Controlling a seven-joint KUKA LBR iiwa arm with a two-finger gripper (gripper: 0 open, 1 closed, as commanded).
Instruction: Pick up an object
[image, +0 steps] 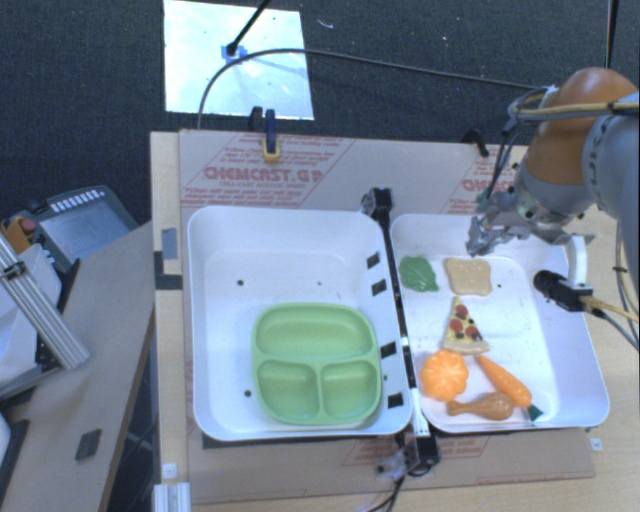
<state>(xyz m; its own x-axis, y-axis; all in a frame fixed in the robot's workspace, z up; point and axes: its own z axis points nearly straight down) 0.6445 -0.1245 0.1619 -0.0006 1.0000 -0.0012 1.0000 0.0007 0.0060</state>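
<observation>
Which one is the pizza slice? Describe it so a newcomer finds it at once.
Start at the right-hand white bin, the one holding the toy food. Near its middle, just below the pale bread slice, lies the pizza slice. It is the only triangular piece, yellow with red spots, its tip pointing up toward the bread and its crust just above the round orange fruit.

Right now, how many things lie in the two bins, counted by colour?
Green: 2, the divided plate and the leaf
Orange: 2, the round fruit and the carrot
Tan or brown: 2, the bread slice and the drumstick
Mixed colours: 1, the pizza slice
Total: 7
</observation>
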